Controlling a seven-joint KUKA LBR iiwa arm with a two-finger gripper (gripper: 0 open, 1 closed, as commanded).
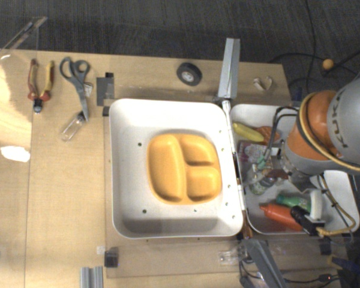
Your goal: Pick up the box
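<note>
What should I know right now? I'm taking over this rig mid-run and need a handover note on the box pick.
Gripper: low over the right shallow white bin, amid clutter; grip state unclear.
Things: that bin holds a yellow oblong item, a red-orange item and a green item; I cannot make out the box for certain. The left shallow white bin holds a yellow three-compartment tray.
Done: arm is at the clutter.
Left: confirm a grasp, then lift the box.

White "KUK" lettering on the arm [348,128].
</note>
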